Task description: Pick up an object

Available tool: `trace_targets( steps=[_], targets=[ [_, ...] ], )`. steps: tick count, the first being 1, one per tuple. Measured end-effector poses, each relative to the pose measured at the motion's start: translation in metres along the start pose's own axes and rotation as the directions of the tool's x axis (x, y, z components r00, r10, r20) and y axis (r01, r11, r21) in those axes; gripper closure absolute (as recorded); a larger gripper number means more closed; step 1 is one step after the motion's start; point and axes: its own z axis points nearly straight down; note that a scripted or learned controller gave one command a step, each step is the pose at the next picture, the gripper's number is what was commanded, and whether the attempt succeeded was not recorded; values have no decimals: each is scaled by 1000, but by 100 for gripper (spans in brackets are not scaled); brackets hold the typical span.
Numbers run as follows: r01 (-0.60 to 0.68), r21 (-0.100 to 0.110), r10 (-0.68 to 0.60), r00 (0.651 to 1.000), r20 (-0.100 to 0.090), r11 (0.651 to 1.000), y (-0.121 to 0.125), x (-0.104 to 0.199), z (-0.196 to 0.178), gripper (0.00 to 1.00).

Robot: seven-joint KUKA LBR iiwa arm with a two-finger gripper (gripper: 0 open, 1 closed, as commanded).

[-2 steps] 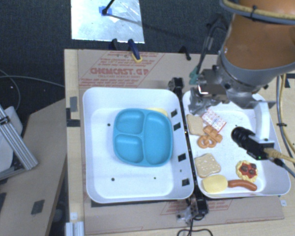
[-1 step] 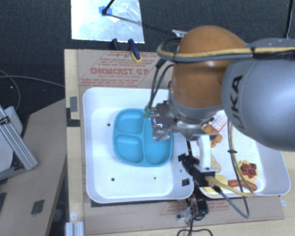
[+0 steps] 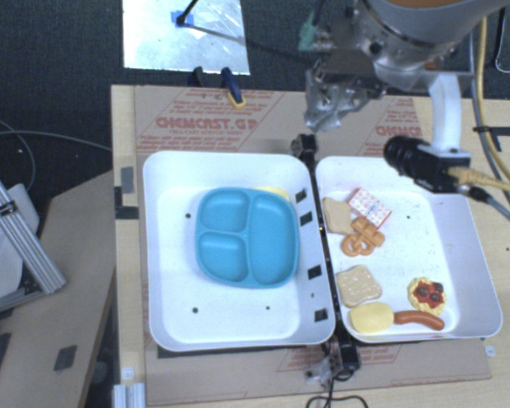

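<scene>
Tagging gripper (image 3: 326, 113) hanging high over the far end of the seam between the two bins, clear of both. Pincer width: cannot tell, just blurred metal; nothing seen held. Nearest pickable stuff in the far-left corner of right bin (image 3: 446, 236): tan cracker (image 3: 336, 215) hard against the divider wall, red-checked wafer (image 3: 368, 204) just beside it, pretzel (image 3: 363, 239) touching or nearly touching both. Further out, toward the near edge: square biscuit (image 3: 358, 285), yellow oval piece (image 3: 371, 319), sausage (image 3: 419, 319), mini pizza (image 3: 427, 293). Over in left bin (image 3: 174, 228): blue divided plate (image 3: 246, 236), with a yellow bit (image 3: 274, 194) peeking past its far edge. Likely trouble: dropping straight down from here and striking the divider rim instead of bin floor; closing on two of the clustered pieces at once; sliding off thin, flat items lying flush on the floor; scraping the wall next to tan cracker. Probably too broad a grab on blue divided plate. Best open room: bare floor across the middle and far right of right bin, well apart from any wall. Decent clearance round mini pizza and sausage. Tight along the seam.
</scene>
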Motion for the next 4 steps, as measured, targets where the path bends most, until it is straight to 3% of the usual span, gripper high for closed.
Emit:
trace_targets(
  steps=[1, 2, 3, 4],
  targets=[
    [0, 14, 0, 1000, 5, 1000, -26, -14, 0, 100],
    [2, 29, -3, 1000, 10, 1000, -30, 24, 168, 100],
    [-9, 31, 8, 1000, 12, 999, -16, -34, 377, 100],
    [0, 19, 0, 1000, 4, 1000, -33, 0, 372, 100]
  ],
)
